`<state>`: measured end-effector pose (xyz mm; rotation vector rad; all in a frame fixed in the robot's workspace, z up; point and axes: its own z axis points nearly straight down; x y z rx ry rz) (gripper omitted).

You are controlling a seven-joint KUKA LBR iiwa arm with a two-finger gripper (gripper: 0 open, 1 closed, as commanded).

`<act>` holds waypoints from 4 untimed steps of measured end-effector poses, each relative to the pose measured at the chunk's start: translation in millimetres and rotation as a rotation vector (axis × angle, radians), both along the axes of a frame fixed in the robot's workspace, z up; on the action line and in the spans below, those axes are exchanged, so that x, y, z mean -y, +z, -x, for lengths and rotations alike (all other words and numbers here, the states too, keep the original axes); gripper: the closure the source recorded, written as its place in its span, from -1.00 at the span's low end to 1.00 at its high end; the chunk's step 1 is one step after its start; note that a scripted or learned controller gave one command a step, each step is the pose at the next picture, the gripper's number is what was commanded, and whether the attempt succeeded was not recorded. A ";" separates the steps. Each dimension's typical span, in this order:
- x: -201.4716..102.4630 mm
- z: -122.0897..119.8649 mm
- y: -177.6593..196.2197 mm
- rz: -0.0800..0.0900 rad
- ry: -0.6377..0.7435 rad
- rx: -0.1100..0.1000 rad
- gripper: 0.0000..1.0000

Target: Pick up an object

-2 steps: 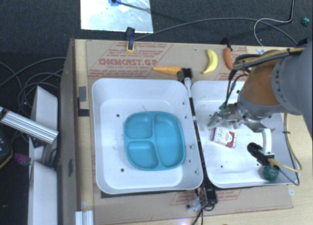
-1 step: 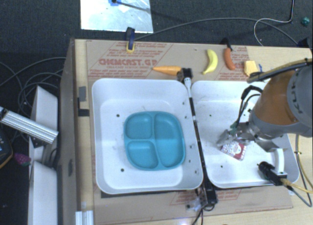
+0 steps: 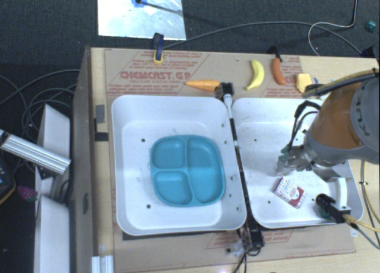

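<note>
Camera view, looking down at a slant on both bins. In the right bin (image 3: pixel 261 129), toward its near right part: a small red-and-white packet (image 3: pixel 289 193), lying flat on the white floor, clear of the walls. Just above it in the picture, toward the far side of that bin: the gripper (image 3: pixel 289 162), at the end of the grey-and-orange arm (image 3: pixel 341 123) extended in from the right.

Not over the packet but just beside it, offset toward the far wall, with no contact visible between the two. Nothing seen held. Open or closed: cannot tell, too blurred and partly hidden under the wrist.

Long axis of the packet apparently slanted, from upper left to lower right in the picture. Judged from that, next: a short shift toward the near edge of the bin to centre above the packet, then a descent, closing across the shorter side. Likely risk: a thin, flat thing, easily pushed along the floor rather than caught.

In the left bin (image 3: pixel 133 120), across the dividing walls and well apart: a blue divided plate (image 3: pixel 187 169), a wide and shallow target by the look of it.

Beyond the bins on the cardboard (image 3: pixel 148 67): a toy carrot (image 3: pixel 202 85), banana (image 3: pixel 256 75), sausage (image 3: pixel 278 71) and yellow block (image 3: pixel 304 82), all farther from the gripper than the packet.
</note>
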<state>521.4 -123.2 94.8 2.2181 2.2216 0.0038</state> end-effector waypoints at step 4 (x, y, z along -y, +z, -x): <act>-83.7 -102.7 117.9 0.001 0.004 0.000 1.00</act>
